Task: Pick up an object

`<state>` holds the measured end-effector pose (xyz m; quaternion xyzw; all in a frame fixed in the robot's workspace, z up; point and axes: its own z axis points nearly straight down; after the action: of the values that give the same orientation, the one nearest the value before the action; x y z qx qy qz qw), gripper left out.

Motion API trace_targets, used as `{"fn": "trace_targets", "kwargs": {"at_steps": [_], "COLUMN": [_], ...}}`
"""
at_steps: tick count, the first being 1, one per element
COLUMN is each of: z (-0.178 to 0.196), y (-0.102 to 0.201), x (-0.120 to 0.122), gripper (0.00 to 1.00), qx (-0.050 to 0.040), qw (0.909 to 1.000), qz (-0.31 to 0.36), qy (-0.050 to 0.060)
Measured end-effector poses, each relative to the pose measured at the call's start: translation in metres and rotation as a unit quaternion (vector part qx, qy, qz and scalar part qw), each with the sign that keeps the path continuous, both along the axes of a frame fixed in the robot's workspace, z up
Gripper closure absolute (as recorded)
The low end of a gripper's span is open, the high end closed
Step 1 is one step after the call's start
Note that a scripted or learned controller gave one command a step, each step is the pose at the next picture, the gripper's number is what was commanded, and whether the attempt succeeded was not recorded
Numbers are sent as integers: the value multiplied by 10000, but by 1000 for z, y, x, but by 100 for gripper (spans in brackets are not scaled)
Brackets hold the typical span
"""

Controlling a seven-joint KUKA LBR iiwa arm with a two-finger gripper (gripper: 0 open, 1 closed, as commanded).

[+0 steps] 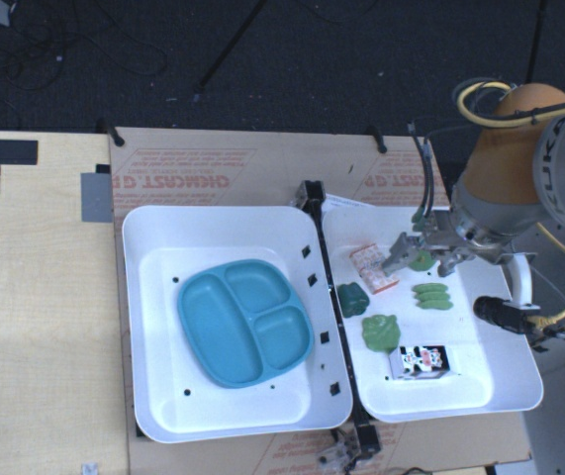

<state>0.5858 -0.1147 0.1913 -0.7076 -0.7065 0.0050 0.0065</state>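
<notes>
My gripper hangs over the back of the right bin, with its grey fingers spread apart. A small light green piece shows in the gap between them; whether it touches them I cannot tell. Just below lies a green pea pod. A pink-and-white packet sits to the gripper's left. A dark green block, a light green lump and a black-and-white printed box lie toward the front of this bin.
The left bin holds a blue divided plate. A black divider rail runs between the bins. The arm's black cable end reaches over the right bin's right side.
</notes>
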Motion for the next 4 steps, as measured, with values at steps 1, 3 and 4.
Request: {"fn": "trace_targets", "kwargs": {"at_steps": [1,3,4], "z": [8,-88,-81], "y": [0,5,5], "x": [3,2,0], "gripper": [0,0,100], "qx": [-10,-31,-16], "qw": [10000,9999,10000], "qz": [9,-21,-48], "qy": [-74,-113,-75]}}
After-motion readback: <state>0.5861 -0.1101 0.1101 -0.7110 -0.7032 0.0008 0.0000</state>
